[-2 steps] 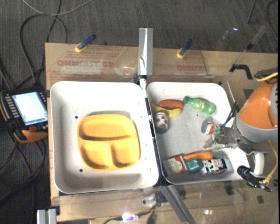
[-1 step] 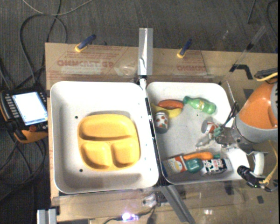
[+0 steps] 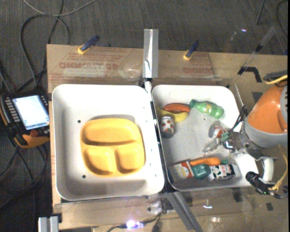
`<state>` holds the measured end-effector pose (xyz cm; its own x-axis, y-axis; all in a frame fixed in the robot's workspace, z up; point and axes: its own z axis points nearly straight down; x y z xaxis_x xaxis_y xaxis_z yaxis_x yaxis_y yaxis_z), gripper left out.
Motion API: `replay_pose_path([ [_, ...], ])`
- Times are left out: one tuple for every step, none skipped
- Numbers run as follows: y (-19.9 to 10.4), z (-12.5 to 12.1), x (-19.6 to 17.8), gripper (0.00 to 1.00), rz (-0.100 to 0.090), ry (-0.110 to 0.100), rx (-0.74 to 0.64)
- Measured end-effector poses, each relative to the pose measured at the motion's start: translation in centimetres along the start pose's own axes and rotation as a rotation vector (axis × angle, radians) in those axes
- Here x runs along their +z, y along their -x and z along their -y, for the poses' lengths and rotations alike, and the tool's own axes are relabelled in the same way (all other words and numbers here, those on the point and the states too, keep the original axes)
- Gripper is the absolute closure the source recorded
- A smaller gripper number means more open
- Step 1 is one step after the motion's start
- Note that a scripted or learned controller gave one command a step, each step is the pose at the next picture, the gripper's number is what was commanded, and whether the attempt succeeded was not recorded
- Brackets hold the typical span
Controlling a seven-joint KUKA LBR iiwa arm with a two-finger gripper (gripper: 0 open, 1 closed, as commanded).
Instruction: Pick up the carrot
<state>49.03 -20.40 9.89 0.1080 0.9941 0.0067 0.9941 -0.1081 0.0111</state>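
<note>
Gripper [image 3: 221, 140] low in right bin [image 3: 193, 92], just above carrot [image 3: 206, 162]; can't tell jaw opening or any hold.

On my table [image 3: 58, 71] two bins sit side by side. The left bin [image 3: 63, 129] holds a sectioned tray [image 3: 113, 145]. In the right bin [image 3: 193, 134], a bottle [image 3: 208, 108] lies at the back, a carrot [image 3: 207, 162] near the front, touching a carton [image 3: 183, 170]. My pincer [image 3: 223, 138] hangs over the bin's right side.
</note>
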Motion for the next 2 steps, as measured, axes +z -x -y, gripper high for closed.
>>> replay_pose_path([
  [-2.26,-0.68,0.91,0.0,0.016,-0.003,-0.171],
  [-2.47,-0.81,-0.05,1.0,0.014,-0.001,-0.172],
])
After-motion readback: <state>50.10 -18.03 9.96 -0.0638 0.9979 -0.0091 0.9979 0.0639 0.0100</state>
